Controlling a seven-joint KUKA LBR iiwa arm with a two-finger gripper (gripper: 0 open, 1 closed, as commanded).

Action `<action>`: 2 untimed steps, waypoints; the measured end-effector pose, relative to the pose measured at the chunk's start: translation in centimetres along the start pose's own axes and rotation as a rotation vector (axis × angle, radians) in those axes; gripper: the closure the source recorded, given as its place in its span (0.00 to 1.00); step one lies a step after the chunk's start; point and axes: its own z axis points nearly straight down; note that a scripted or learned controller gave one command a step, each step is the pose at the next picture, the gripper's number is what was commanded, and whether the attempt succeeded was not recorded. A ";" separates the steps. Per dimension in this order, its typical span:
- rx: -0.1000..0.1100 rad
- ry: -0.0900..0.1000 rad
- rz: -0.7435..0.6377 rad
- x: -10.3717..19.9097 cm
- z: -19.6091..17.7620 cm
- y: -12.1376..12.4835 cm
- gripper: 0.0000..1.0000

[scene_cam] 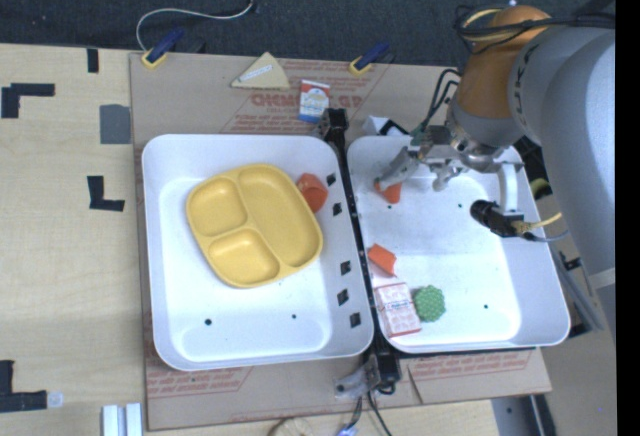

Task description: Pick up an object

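My gripper (416, 178) hangs over the back part of the right bin (500, 324), its two fingers spread apart and open. A small orange piece (388, 191) lies on the bin floor right at the tip of the left finger (398, 171), not between the two fingers. Further forward in the same bin lie an orange block (381, 258), a red and white box (397, 309) and a green knobbly ball (429, 302).
The left bin (170, 324) holds a yellow divided plate (255, 224) with an orange-red cup (314, 192) at its right side. Behind the bins stand a small carton (314, 102) and a pale triangular piece (262, 74). A black cable fitting (495, 216) hangs from the wrist.
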 end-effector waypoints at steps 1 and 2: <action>-0.006 -0.003 -0.001 0.1 3.8 2.4 0.00; -0.007 -0.005 -0.002 0.1 2.8 2.4 1.00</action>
